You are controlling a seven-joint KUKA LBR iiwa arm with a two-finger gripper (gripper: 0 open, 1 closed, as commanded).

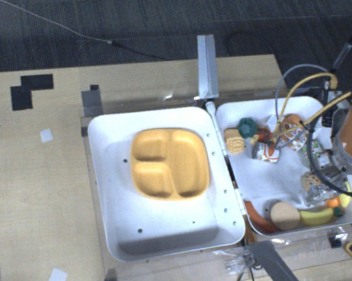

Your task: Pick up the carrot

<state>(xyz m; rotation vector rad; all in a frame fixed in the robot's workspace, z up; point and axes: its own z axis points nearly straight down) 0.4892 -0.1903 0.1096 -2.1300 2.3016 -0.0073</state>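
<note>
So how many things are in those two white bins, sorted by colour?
Yellow: 3, a divided tray in the left bin, a corn piece and a banana in the right bin
Green: 1, a small lump
Tan: 1, a rounded piece
Red-brown: 1, a sausage shape
Total: 6 that I can tell apart

Two white bins (113, 195) side by side; one yellow sectioned tray (169, 163) in the left; in the right, one banana (316, 216), one beige egg-shaped piece (285, 213), one corn cob (233, 140)

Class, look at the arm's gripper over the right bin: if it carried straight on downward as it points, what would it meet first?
Probably the carrot, just under the gripper, beside the banana; depth is unclear.
</note>
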